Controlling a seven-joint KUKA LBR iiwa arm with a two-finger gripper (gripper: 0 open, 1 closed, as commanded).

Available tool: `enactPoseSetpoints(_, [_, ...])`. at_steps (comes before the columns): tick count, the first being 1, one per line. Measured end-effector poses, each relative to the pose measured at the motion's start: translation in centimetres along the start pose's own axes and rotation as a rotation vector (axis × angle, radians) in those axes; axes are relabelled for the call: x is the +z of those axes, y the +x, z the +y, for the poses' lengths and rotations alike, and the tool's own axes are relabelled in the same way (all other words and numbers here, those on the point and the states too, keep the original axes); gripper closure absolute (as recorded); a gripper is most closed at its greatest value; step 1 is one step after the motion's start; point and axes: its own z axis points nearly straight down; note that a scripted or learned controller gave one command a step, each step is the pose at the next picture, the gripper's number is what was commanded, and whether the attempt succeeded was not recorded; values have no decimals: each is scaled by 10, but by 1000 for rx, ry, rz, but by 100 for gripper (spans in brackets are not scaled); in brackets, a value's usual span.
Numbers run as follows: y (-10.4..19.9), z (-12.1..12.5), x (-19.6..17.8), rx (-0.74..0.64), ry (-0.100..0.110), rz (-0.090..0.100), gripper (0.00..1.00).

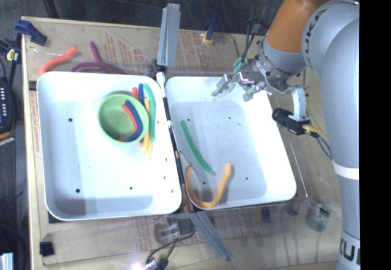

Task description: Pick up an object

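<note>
Both bins are plain white: the left bin (67, 171) and the right bin (256, 165). The left one holds a light green bowl (120, 117) with red, blue, orange and green strips (144, 110) over its rim. In the right one lie a green strip (195, 145) and an orange U-shaped strip (209, 188). The counter (110, 235) is pale tan wood with faint red markings. The arm (333, 43) is grey with an orange band, and its claw (239, 87) is silvery metal.
</note>
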Motion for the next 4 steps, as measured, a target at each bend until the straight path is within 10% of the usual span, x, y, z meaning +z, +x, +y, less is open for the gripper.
enactPoseSetpoints(2, [51, -131, 127, -355, -12, -10, 0])
enactPoseSetpoints(3, [54, -130, 116, -363, -10, -3, 100])
enactPoseSetpoints(4, [78, -99, 24, -54, -4, -2, 100])
